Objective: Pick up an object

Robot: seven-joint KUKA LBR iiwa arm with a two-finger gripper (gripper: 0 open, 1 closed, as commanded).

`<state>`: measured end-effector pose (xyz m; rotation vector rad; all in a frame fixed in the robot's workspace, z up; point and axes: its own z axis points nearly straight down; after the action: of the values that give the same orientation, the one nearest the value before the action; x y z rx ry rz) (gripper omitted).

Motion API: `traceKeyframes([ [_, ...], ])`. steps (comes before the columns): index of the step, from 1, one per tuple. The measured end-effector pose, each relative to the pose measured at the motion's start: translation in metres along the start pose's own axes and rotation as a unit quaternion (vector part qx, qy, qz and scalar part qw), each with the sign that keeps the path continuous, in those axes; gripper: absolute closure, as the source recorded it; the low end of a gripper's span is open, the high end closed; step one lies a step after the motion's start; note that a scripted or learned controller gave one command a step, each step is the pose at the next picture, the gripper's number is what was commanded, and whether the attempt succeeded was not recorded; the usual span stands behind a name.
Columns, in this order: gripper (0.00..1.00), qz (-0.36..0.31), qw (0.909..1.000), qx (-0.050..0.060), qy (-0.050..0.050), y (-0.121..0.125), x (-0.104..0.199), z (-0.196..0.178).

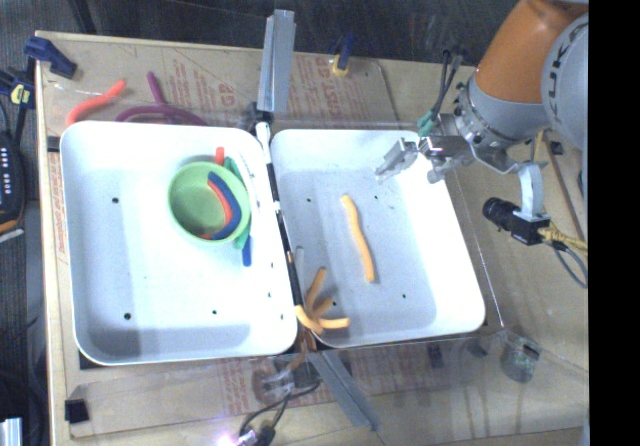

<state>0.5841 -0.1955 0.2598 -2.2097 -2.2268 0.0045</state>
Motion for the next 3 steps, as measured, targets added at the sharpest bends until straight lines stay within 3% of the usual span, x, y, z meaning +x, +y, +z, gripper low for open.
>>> traceKeyframes([
  [1, 0.0, -0.133, 0.9911, 0.0, 0.0, 0.004, -0.014, 0.111],
  [2, 0.0, -0.135, 0.9909, -0.001, -0.001, -0.014, -0.003, 0.168],
  [3, 1.0, -0.137, 0.9906, 0.0, -0.001, -0.014, -0.004, 0.158],
])
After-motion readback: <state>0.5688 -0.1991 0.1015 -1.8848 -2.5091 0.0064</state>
